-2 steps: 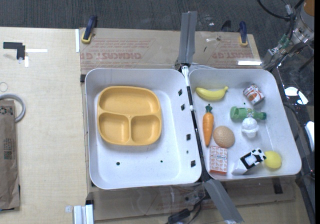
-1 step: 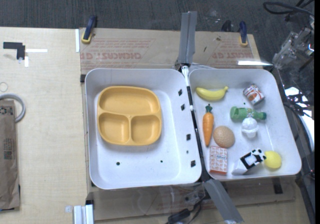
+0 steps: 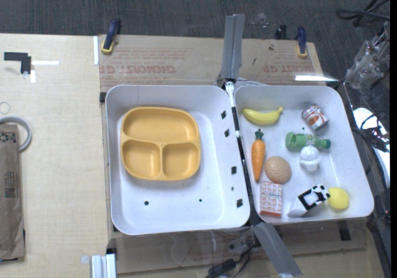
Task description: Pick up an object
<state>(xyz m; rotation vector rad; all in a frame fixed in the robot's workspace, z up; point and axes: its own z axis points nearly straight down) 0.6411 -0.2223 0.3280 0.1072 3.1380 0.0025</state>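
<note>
The left bin lies well to the left of the carrot and bears a yellow divided plate. The right bin holds the carrot itself, which lies along the bin's left wall with its green top pointing away from the camera.

All other things that can be picked are in this same bin:
- A banana lies just beyond the carrot's top.
- A green bottle lies on its side to the right of the carrot.
- A brown egg sits just beside the carrot's lower end, on its right.
- A red and white carton lies just in front of the carrot's tip.
- A small can is farther right and back, tilted.
- A white rounded thing is just in front of the bottle; what it is I cannot tell.
- A black and white toy touches a lemon, far right and forward of the carrot.

The gripper, as I judge the metal part to be, hangs outside the bin, far right and behind the carrot. Whether it is wide or narrow I cannot tell. It holds nothing.

The approach is not yet begun. I think the banana is a good choice, because it has free floor around it. The claw should come down straight and close across its narrow width. The toy and the lemon are risky, since one may push the other.
</note>
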